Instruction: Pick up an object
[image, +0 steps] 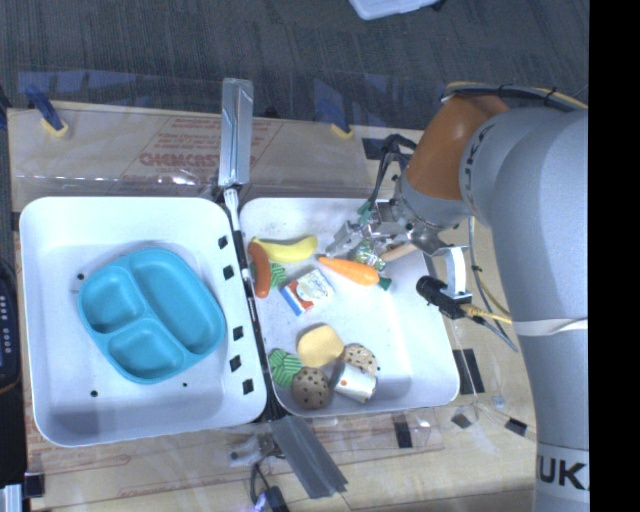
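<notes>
Presently: arm (520, 200), right of frame. Left bin (60, 240) holds a blue tray (150, 313). Right bin (425, 340), open floor at its right side. End effector (362, 235), upper centre, grip state undeterminable, just above the carrot (352, 270). Banana (287, 248) leftward. Cookie (312, 386) near the lower rim.

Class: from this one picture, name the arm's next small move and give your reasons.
Probably a short descent toward the carrot. The gripper sits in the right bin, just above the carrot's upper edge, with the banana to its left. Nothing visibly sits in it, so the pick seems not yet made.
</notes>
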